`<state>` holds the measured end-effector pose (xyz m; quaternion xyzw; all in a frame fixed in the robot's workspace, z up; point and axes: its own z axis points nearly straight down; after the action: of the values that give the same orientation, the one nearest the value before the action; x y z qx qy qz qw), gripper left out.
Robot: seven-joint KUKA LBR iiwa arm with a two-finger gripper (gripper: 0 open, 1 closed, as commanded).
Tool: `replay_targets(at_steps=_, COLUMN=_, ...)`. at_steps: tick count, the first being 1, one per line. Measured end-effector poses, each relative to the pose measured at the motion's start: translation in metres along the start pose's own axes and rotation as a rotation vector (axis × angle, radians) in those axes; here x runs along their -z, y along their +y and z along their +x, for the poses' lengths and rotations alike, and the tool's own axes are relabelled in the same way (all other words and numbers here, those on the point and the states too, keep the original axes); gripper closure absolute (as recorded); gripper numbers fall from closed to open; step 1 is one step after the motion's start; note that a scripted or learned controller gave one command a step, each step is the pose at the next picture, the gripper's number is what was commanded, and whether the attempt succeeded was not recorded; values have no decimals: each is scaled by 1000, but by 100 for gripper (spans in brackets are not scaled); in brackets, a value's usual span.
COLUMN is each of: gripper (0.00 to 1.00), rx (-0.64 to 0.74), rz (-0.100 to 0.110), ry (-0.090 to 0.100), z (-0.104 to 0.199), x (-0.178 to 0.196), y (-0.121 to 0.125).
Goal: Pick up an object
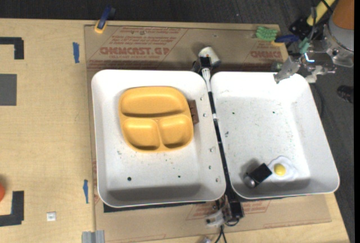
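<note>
Block, small and black, lies near the right bin's front edge, long axis slanting up-right, touching a yellow-centred white piece. Hand hovers over the far rim; its grip I cannot tell.

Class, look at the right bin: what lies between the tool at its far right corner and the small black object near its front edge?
In the camera view, only bare, speckled floor of the right bin lies between the tool and the black object.
</note>
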<state>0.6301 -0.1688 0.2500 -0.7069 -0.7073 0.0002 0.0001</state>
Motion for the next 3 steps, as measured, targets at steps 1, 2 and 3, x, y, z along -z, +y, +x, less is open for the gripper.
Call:
replay_targets(at_steps=1, gripper=0, rx=-51, rz=-1, ry=0, z=36, x=-155, y=-28)
replay_targets(at_steps=2, gripper=0, rx=7, rz=-2, ry=0, z=29, x=-165, y=29)
replay_targets(at_steps=3, gripper=0, rx=1, rz=0, ry=1, z=67, x=-165, y=-54)
